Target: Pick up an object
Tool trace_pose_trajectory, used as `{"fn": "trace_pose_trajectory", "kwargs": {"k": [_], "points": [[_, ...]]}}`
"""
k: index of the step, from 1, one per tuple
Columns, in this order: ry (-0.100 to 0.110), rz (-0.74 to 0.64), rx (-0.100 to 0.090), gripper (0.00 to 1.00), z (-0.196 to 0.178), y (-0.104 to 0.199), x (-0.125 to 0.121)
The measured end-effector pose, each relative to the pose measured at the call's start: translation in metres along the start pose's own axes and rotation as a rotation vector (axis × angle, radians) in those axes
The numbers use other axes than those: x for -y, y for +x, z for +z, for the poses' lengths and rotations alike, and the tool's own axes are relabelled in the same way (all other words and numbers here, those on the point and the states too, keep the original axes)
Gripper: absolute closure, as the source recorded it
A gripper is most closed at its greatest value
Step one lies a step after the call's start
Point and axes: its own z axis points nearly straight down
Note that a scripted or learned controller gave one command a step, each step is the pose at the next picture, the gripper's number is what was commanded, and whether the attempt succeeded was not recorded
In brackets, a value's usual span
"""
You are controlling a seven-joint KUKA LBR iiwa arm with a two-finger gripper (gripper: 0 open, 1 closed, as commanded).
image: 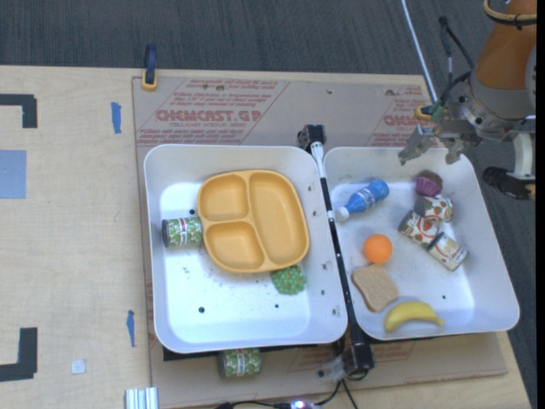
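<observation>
Two bins (162, 228), two cans (181, 231), one banana (413, 315).

Grey arm (502, 83), orange band, black cables.

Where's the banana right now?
The banana lies in the right bin, at its near edge, just below the slice of bread and the orange.
</observation>
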Motion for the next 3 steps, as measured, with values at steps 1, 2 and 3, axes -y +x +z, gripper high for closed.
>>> {"fn": "trace_pose_trajectory", "kwargs": {"k": [1,2,3], "points": [[-0.004,-0.001,0.001,0.0,0.086,-0.006,-0.001],[-0.002,-0.001,0.0,0.0,0.108,0.055,0.027],[-0.001,-0.001,0.0,0.0,0.107,0.075,0.033]]}}
